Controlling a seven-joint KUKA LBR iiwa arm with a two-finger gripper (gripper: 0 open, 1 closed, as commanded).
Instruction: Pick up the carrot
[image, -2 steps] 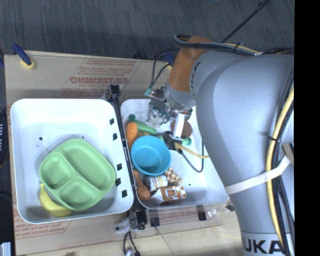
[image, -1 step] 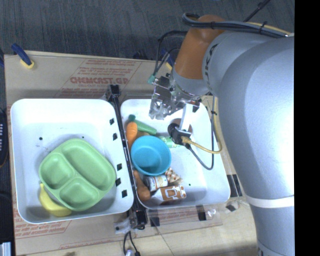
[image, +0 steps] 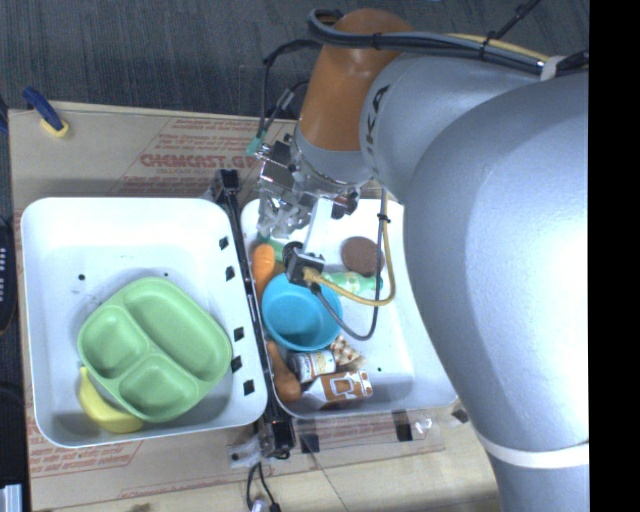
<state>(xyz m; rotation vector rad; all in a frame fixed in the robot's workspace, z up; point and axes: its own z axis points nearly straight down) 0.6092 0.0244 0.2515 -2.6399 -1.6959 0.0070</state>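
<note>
Carrot (image: 263, 266) is squeezed between the bin wall and blue bowl (image: 297, 312); tool (image: 282, 222) sits right above it, can't tell its opening.

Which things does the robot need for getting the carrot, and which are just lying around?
Needed:
carrot
gripper

Just lying around:
blue bowl
green divided plate
yellow thing under the plate
brown round thing

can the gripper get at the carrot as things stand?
Probably yes. The gripper hangs just above the carrot, whose top looks uncovered. It is tight though: bin wall on one side, blue bowl on the other.
</note>
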